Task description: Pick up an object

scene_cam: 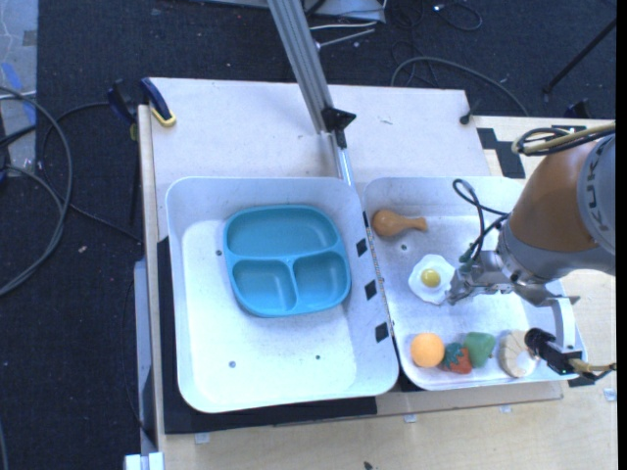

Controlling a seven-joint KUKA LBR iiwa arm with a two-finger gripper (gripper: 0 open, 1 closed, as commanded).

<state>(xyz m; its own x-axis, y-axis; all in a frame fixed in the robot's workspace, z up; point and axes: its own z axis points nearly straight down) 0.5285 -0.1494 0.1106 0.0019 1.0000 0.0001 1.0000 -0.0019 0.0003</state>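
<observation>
A pale tabletop (245,116) carries two shallow white bins side by side, seen from above at a slant. The left bin (196,360) holds one blue plate with three compartments (288,259), which has nothing in it. The right bin (392,189) holds toy food: a brown drumstick (397,224) at the far side, a fried egg (430,279) in the middle, and along the near wall an orange ball (426,350), a red strawberry-like piece (457,358), a green piece (480,346) and a round tan piece (513,354).

The grey arm with its orange band reaches in from the right, and its gripper (460,287) sits low just beside the fried egg, on its right. Whether the fingers are parted or closed cannot be told, and nothing is visibly held.

The egg looks flat, so a grasp may slide over it or merely push it left. The near pieces are crowded together, so a grasp there could catch two at once.
</observation>
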